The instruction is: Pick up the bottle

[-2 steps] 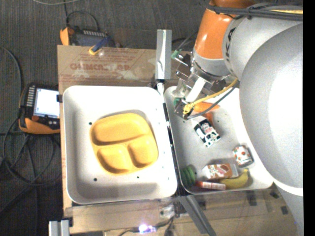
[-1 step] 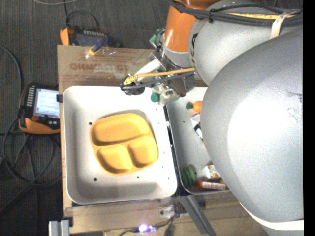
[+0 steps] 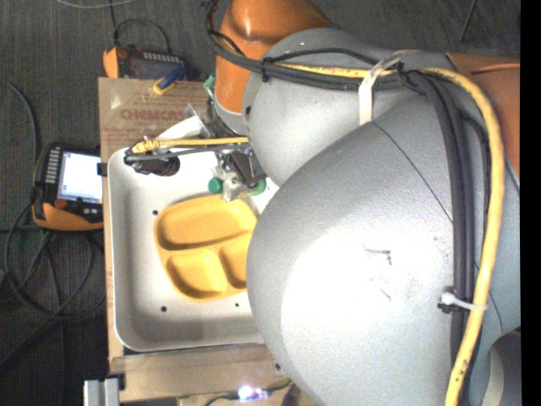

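Grey and rounded, my arm (image 3: 372,227) bulks closest to the camera and covers most of the right side, with a yellow cable (image 3: 486,184) and black hoses running along it and a white tie (image 3: 369,91) cinched around them. Past that, my orange band (image 3: 258,15) sits at the top, above the wrist. Below the band my gripper (image 3: 235,174) reaches down over the white bin (image 3: 127,252), close to the upper edge of a yellow divided tray (image 3: 207,244) lying in that bin. Whether my gripper is spread or pressed together I cannot tell; cabling and the wrist hide it. A small green and white thing just beside it may be the bottle (image 3: 218,185), but I cannot be sure. Farther off, left of the bin, a handheld pendant (image 3: 72,184) with a lit screen lies on the dark floor.
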Tool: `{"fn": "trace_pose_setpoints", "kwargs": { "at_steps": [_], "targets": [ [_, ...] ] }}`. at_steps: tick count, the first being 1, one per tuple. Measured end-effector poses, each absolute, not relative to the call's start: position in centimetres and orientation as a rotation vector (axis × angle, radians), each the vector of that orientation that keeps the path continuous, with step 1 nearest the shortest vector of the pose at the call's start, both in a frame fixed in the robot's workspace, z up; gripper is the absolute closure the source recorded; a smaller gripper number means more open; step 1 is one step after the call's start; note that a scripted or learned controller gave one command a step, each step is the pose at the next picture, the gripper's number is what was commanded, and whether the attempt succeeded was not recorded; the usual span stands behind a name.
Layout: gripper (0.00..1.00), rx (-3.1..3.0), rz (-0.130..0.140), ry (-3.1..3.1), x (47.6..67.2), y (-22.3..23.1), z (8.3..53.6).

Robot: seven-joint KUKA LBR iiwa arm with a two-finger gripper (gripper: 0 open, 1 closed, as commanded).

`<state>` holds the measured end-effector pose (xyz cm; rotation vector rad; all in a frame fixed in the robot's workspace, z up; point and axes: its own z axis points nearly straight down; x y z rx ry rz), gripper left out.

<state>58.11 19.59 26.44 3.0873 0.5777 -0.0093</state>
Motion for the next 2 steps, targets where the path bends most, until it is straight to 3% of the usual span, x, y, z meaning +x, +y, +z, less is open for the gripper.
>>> {"fn": "trace_pose_setpoints", "kwargs": {
  "at_steps": [1, 2],
  "targets": [
    [1.0, 3.085, -0.019, 0.577, 58.1, 19.5, 27.1],
    [1.0, 3.114, -0.007, 0.387, 50.2, 21.6, 31.2]
  ]
}}
